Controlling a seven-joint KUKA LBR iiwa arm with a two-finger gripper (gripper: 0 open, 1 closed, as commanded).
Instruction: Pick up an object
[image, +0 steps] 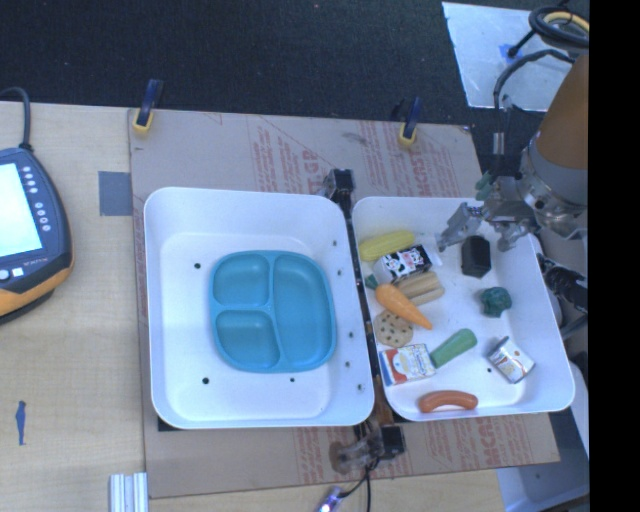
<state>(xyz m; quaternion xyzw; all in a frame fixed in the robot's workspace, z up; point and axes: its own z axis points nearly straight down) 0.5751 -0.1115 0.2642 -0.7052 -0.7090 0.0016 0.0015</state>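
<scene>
My gripper hangs over the far right part of the right bin with its two fingers spread and nothing between them. The bin holds several toy foods. A yellow corn cob, a cow-patterned carton, a tan bun, an orange carrot and a cookie lie along its left side. Nearer the front are a green pickle, a red and white carton, a sausage and a small silver box. A teal lump lies just below the gripper.
The left bin carries a blue divided plate. A teach pendant lies on the bench at the far left. Clamps hold the cardboard base at the back.
</scene>
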